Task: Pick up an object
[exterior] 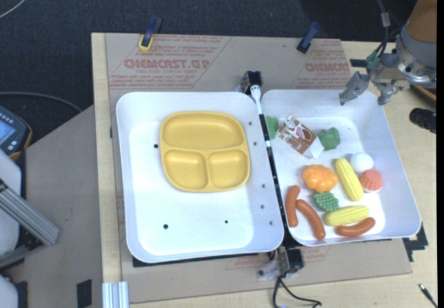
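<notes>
Pincer (368,90): fingers spread, nothing between them, above the right bin's far edge near its far right corner.
Right bin (395,154): toy food clustered toward the near side — two corn cobs (348,178), sausages (310,219), an orange piece (320,177), a white ball (361,161).
Left bin (139,182): yellow divided tray (205,149), toward the far side.
</notes>
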### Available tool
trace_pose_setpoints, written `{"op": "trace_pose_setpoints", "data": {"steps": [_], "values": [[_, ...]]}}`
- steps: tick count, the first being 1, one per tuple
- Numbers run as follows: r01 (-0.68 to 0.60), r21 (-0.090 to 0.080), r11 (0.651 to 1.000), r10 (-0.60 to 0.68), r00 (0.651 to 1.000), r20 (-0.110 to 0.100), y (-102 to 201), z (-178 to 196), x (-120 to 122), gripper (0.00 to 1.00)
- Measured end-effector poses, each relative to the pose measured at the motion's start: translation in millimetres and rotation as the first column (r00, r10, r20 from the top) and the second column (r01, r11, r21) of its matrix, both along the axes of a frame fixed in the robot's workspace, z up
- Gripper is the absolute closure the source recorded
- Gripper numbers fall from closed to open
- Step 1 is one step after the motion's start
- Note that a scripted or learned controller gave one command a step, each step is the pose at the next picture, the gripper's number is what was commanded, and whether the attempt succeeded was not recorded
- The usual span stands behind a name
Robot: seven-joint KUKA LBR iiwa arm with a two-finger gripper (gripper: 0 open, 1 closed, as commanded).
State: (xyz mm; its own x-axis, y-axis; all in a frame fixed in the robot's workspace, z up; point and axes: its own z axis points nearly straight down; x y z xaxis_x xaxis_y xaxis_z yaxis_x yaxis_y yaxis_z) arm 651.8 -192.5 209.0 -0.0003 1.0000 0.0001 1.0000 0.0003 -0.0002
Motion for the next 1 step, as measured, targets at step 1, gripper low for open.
{"op": "trace_pose_setpoints", "data": {"steps": [1], "values": [[0.002,0.005,1.000,-0.002,1.000,-0.013,27.0,-93.2,-66.6,0.00]]}}
